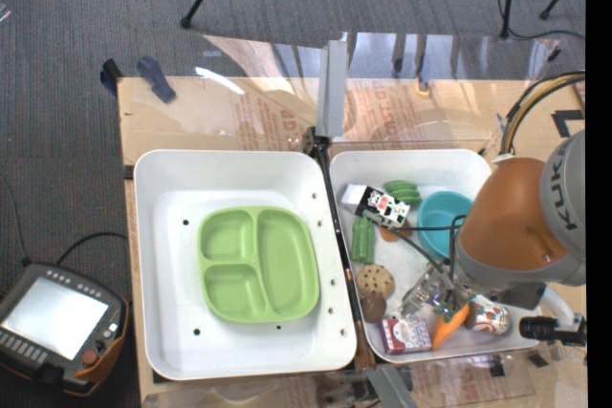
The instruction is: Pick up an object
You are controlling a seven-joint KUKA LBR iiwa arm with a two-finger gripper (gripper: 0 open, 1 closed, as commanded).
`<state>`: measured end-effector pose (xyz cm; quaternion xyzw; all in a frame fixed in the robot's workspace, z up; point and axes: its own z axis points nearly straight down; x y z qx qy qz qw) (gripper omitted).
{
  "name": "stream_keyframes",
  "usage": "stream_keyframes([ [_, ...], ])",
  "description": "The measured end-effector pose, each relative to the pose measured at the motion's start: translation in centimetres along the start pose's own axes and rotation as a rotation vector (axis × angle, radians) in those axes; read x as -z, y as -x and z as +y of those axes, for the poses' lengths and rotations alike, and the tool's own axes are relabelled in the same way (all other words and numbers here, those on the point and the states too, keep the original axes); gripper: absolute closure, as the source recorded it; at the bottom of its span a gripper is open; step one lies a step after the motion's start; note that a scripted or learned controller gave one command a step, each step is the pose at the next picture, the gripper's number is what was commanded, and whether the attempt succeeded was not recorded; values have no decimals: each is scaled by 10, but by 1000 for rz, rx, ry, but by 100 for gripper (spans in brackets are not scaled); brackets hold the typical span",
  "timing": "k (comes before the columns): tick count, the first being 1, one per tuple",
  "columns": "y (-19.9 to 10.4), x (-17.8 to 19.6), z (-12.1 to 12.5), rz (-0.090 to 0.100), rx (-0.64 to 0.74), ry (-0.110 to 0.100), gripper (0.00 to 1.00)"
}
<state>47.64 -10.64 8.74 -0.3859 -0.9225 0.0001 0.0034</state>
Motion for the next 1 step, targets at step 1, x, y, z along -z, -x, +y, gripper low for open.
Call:
stream_keyframes([
  [1,23,23,-23,-6,230,2,100],
])
